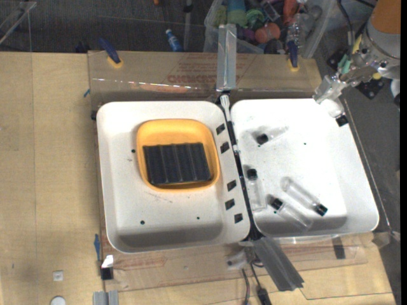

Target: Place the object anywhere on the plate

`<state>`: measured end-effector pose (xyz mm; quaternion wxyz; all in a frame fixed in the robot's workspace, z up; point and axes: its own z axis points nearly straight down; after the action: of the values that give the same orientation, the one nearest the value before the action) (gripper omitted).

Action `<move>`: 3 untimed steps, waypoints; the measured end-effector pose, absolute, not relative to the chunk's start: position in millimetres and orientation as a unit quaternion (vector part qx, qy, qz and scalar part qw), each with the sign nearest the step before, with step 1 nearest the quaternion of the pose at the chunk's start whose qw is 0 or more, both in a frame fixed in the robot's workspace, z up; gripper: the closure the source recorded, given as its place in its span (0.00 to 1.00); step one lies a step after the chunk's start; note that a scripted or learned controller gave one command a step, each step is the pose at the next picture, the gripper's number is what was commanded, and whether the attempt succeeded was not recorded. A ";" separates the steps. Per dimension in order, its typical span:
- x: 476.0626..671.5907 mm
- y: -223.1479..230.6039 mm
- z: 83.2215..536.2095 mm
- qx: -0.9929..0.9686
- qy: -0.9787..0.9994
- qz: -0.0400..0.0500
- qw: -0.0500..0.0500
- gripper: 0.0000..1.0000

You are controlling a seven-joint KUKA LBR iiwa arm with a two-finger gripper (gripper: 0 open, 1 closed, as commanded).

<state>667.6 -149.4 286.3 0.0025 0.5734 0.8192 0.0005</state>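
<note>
Plywood worktop (44,170) carries two shallow white bins side by side, the left bin (114,170) and the right bin (356,170) meeting along a central divider. Behind the bins stands a clear tub of coloured toys (267,8).

Taking the yellow plate (177,129) as the landmark: it sits in the middle of the left bin, and a dark ribbed rectangular object (177,162) lies flat on it, covering most of its floor and leaving the yellow rim showing all round.

To the right of the plate, across the divider, the right bin holds several clear tubes with black caps: one small tube (267,135) level with the plate's far edge, one (253,182) close to the divider, and a longer tube (304,197) lying at a slant, further right and nearer the camera.

Far to the upper right of the plate, beyond the right bin's far corner, the gripper (331,89) hangs from the arm (385,18). Whether it is apart or together cannot be told; nothing is seen in it.
</note>
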 end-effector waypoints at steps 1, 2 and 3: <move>667.7 -174.1 320.8 0.442 0.897 0.001 0.004 1.00; 662.7 -219.5 394.6 0.408 0.913 0.000 0.003 1.00; 664.5 -221.7 437.0 0.281 0.960 0.000 0.005 1.00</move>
<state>664.5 -221.7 437.0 0.0050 0.2812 0.9596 0.0005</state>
